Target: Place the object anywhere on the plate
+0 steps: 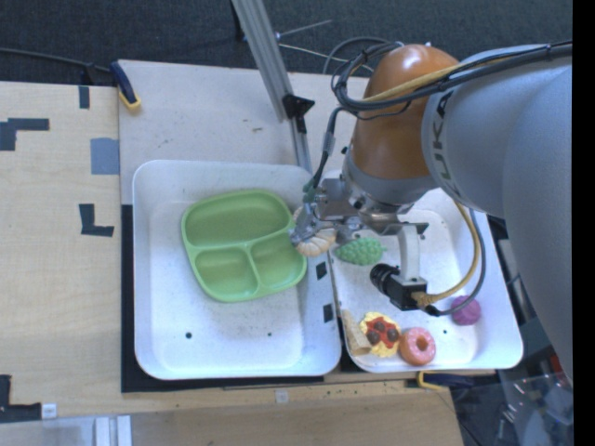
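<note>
Even, diffuse overhead light leaves the white bins (158,249) bright and nearly washed out. Soft glare sits on the orange band (400,110) above them. Shadows are faint. The grey arm (521,147) beside it looks slightly blurred; detail is coarse overall.

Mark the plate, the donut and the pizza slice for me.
plate (237,219): camera view, large top compartment.
donut (417,346): camera view, pink icing ring.
pizza slice (372,334): camera view, topped middle.

Two white bins (158,277), one green plate (244,244), five toy foods (416,346)
</note>
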Tool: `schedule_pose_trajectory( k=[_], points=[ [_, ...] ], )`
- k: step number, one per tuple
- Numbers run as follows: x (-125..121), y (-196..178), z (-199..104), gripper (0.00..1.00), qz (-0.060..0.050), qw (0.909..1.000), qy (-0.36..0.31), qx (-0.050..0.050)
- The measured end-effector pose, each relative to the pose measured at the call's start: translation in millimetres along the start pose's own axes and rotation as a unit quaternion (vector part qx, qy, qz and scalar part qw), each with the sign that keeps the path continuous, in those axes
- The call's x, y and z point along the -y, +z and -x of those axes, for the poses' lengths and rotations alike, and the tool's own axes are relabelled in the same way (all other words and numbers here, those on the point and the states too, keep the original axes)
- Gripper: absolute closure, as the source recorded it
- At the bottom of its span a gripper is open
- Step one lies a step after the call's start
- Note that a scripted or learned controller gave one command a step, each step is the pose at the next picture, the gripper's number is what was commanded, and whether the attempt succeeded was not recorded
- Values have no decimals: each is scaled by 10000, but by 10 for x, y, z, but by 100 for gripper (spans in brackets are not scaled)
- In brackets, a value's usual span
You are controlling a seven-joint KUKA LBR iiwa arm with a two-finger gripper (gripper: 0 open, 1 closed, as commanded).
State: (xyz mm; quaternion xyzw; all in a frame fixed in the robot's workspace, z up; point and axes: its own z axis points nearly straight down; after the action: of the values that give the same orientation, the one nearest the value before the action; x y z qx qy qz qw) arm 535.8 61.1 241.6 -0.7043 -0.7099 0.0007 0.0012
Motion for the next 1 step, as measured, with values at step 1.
schedule_pose_trajectory(
  k=[1],
  points=[
    [8,1,-458,100,0,10000,5,-1]
  ],
)
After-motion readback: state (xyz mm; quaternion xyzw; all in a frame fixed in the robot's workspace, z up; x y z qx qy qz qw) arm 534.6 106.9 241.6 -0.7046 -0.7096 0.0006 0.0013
